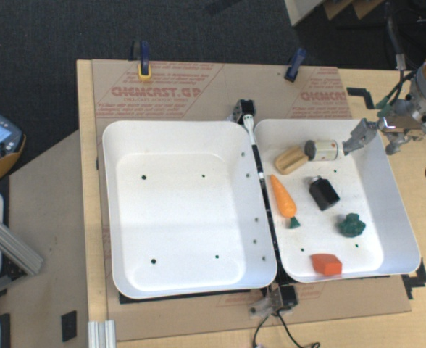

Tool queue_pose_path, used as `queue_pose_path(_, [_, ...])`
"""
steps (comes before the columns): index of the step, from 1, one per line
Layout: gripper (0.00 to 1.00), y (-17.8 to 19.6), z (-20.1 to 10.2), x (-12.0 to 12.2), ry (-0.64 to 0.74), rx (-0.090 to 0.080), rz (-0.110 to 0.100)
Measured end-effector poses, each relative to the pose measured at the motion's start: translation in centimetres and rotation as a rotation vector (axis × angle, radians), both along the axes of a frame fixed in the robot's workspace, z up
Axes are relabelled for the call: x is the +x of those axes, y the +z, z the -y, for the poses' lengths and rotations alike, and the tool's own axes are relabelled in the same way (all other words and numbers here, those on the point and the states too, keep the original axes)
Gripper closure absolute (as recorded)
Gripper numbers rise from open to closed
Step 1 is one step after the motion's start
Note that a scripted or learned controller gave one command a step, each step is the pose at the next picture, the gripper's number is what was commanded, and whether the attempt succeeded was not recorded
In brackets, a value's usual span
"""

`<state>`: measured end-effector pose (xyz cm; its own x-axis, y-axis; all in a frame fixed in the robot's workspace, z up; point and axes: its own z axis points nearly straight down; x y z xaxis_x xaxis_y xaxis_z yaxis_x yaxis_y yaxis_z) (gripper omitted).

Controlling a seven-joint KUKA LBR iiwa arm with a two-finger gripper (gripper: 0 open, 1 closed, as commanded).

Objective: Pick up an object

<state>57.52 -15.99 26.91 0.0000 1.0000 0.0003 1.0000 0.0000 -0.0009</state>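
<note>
Lying just left of gripper [374, 138]: cylinder [322, 150].

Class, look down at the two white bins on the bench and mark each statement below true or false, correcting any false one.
1. The carrot lies in the right bin. True.
2. The black block sits in the left bin. False: it lies in the right bin, beside the carrot.
3. The gripper hangs over the right bin's upper right part. True.
4. The gripper holds the green object. False: that object lies on the bin floor, apart from it.
5. The orange-red block lies near the right bin's bottom edge. True.
</note>
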Motion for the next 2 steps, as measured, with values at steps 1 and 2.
queue_pose_path(1, [0.0,1.0,-5.5,2.9,0.007,0.0,0.006])
queue_pose_path(2, [0.0,-7.2,-9.9,4.1,0.005,0.003,-0.008])
